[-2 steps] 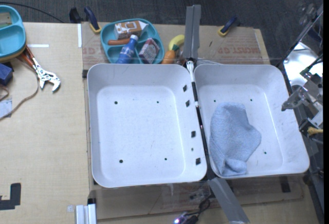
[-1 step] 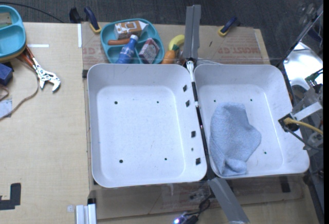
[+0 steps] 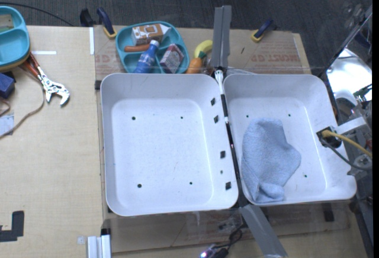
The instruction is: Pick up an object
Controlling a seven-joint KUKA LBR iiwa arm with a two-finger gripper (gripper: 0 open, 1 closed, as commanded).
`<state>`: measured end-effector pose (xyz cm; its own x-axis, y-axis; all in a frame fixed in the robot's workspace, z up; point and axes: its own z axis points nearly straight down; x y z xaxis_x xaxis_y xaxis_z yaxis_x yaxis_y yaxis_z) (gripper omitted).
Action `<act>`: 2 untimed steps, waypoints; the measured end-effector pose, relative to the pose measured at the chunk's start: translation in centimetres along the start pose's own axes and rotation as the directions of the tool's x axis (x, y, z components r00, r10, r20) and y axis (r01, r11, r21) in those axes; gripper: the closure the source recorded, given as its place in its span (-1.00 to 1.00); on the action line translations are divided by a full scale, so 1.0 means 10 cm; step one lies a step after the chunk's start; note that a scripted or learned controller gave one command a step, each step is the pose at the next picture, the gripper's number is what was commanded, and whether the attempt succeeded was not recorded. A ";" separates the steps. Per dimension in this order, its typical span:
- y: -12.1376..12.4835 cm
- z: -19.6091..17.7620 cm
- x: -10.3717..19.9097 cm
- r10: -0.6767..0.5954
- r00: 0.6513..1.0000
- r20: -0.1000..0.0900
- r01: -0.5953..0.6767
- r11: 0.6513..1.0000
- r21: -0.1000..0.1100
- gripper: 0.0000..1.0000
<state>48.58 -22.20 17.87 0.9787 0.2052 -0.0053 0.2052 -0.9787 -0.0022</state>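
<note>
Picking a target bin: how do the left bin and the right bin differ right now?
The right bin holds a crumpled grey-blue cloth in its lower middle; the left bin shows just its bare white floor with small dark holes. The left bin lies toward the wooden bench side, the right bin toward the arm's side. Both are shallow, white, about the same size, and sit side by side.

Yellow cable (image 3: 350, 142), black tip.

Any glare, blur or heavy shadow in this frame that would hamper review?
Camera view: lighting is even and soft; bright glare sits on the shiny metal at the right edge; the grey cloth in the right bin reads clearly; items in the teal tray look slightly soft.
</note>
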 end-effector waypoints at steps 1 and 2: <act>-0.02 0.39 -0.09 0.007 1.000 0.000 -0.007 1.000 0.002 -1.00; -0.02 0.39 -0.09 0.006 1.000 0.000 -0.006 1.000 0.002 -1.00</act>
<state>47.61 -22.16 13.94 0.9799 0.1995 -0.0055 0.1994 -0.9799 -0.0037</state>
